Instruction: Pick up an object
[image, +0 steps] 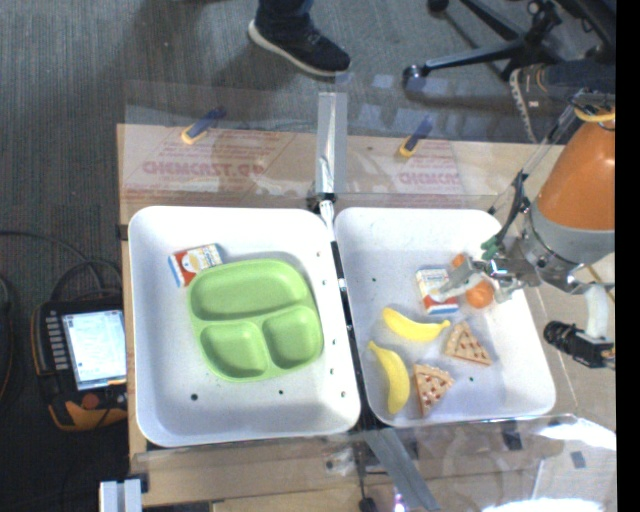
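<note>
1. Over the right bin, toward its far right part, the gripper hangs low above a small orange ball and a small carton. How far the claw is open, and whether it has hold of anything, I cannot tell, because the parts are too small and mixed with the objects.
2. I take the orange ball as the likely target. It lies just right of the carton and far from the pizza pieces.
3. I judge the ball is light and smooth, so it may roll or slip out. Closing across its middle seems the best hold.
4. The carton looks light and stiff with flat sides, so it would be easier to hold on two opposite faces.
5. Two bananas and two pizza slices lie nearer, apart from the ball, so they should not disturb.
6. The right wall of the bin is close to the ball, which leaves little room on that side. Open floor is to the far left of the bin.
7. The left bin holds a green tray and another carton, well apart from the work.
</note>
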